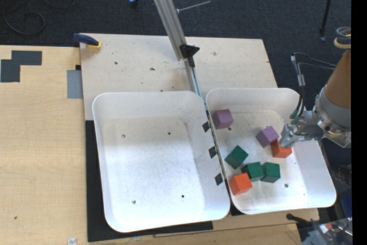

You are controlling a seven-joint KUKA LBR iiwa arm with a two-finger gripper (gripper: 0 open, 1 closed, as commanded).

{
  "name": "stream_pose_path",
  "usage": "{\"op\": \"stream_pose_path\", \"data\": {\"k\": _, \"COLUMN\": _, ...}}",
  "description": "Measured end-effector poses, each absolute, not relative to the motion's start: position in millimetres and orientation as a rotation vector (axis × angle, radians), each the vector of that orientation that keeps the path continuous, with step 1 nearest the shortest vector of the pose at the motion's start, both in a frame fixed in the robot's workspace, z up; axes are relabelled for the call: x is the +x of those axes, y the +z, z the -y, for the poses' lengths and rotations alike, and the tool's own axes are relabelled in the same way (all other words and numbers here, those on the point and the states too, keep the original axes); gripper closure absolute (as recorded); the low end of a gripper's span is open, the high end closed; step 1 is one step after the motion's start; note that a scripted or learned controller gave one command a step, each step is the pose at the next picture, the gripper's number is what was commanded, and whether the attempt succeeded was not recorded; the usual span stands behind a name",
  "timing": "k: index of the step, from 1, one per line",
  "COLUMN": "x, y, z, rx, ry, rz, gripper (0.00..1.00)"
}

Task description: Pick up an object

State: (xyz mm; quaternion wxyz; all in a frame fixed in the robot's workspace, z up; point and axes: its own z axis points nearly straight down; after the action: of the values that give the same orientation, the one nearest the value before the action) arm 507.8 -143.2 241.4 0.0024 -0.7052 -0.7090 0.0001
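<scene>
The right bin (309, 192) holds several small cubes. Two are purple (222, 118) (266, 136), three are green (236, 156) (253, 170) (271, 171), one is orange (241, 183), and a red-orange one (281, 150) lies near the right wall. My gripper (285, 141) reaches in from the right and is down right over the red-orange cube, partly covering its top. The purple cube sits just to its left. From this angle the fingertips blend with the cube.
The left bin (114, 123) lies beside the right one, with a divider and black clips (212, 151) between them. A slanted aluminium bar (169, 14) rises behind the bins. Wooden bench surface extends to the left.
</scene>
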Motion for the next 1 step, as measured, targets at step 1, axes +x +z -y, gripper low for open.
{"op": "stream_pose_path", "data": {"k": 1, "x": 505.5, "y": 244.7, "z": 81.7, "rx": -2.211, "ry": 0.000, "rz": 2.224, "gripper": 1.00}}
